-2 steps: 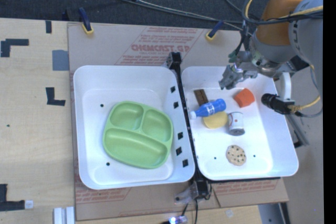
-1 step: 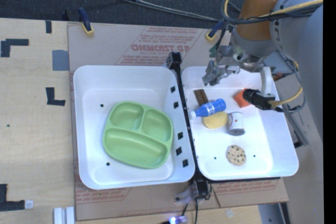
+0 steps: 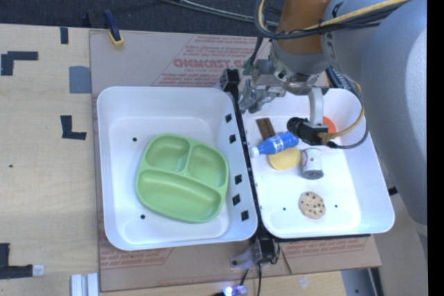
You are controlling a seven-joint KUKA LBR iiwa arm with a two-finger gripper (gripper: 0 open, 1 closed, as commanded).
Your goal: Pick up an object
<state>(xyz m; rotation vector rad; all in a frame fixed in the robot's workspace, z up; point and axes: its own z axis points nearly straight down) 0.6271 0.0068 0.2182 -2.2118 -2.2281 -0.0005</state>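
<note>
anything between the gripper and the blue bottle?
Nothing visible. The gripper hangs over the right bin's top-left corner; the blue bottle lies just below it, a brown block beside the path, not covering it.

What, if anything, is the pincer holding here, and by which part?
It cannot be told. The pincer sits low at the far edge of the right bin, mostly hidden under the wrist, and no object shows in it.

Blue bottle (image 3: 277,144) lying tilted, yellow lump (image 3: 284,160) just below, round cookie (image 3: 312,205) flat, right bin
</note>
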